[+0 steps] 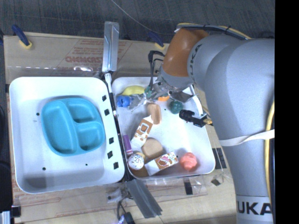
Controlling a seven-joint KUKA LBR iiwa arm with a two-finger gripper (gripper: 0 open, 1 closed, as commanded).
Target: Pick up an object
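- Two white bins on the surface; left bin (18, 125) holds a smooth blue divided tray (72, 125), right bin (205, 146) holds the clutter.
- Gripper (154, 91) is down at the right bin's back edge, near a yellow rounded item (134, 89), a blue piece (123, 101) and a teal ball (175, 107).
- Jaws: can't tell their state, wrist blocks my view.
- I judge it's the reach/grasp step; nothing visibly held.
- Next: close on one item, lift straight up.
- Others: printed carton (142, 130), soft-looking pink lump (188, 161), tan bread-like shape (152, 148).
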